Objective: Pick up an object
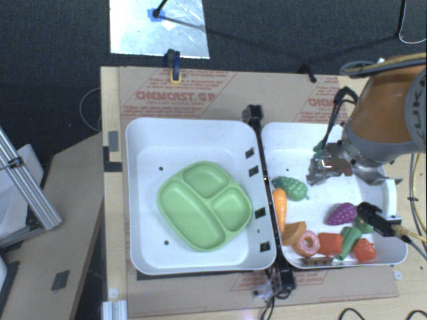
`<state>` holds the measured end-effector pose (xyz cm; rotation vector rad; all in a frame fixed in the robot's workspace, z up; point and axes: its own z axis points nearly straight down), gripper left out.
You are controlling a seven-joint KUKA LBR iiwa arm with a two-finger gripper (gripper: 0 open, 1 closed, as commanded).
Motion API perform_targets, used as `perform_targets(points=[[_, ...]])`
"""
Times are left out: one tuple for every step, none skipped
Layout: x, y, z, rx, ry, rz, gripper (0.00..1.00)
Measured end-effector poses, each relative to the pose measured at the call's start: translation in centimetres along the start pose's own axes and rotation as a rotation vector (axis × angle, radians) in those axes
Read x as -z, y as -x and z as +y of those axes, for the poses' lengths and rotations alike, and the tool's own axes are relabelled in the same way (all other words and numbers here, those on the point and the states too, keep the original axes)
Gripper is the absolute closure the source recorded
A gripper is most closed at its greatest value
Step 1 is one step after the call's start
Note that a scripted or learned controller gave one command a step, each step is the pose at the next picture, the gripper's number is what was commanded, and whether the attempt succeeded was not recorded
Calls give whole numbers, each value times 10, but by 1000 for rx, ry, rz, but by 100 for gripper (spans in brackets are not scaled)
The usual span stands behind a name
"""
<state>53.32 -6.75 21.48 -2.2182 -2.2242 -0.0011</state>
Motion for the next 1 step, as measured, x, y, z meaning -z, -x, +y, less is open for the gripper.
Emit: perform_targets(points=[[6, -7, 5, 2, 1, -1, 100]])
